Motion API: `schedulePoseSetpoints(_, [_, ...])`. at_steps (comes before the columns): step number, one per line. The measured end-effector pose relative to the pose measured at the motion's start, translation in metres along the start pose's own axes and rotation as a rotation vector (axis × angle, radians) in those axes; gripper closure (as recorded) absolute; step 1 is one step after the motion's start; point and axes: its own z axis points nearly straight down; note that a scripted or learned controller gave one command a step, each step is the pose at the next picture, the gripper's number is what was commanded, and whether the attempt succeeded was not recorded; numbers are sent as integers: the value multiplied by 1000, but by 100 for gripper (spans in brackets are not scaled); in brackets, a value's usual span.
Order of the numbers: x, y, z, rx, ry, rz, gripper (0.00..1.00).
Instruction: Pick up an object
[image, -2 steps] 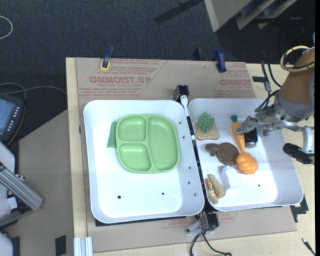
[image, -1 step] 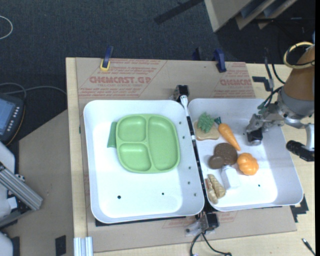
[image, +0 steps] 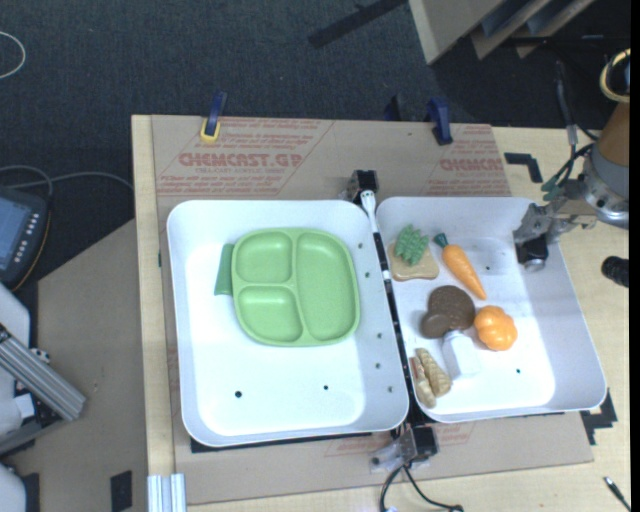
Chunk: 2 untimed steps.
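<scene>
in the right bin (image: 560, 390) a cluster of toy food is seen: a carrot (image: 462, 268), an orange fruit (image: 495, 328), a brown mushroom-shaped piece (image: 447, 310), a green leafy piece on a tan slice (image: 411, 252) and a ridged tan piece (image: 432, 376). the claw (image: 533, 247) is poised at the bin's far right edge, well apart from them; whether it is released or clenched cannot be told. the carrot is judged light, stiff and smooth, lying clear of its neighbours, and best taken across its thick middle. the left bin (image: 200, 380) carries a green divided plate (image: 296, 285).
</scene>
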Motion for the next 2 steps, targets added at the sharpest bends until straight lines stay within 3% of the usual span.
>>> schedulePoseSetpoints(1, [-1,2,-54,1,1,-1,100])
schedulePoseSetpoints(2, [47,-4,-47,10,6,-3,100])
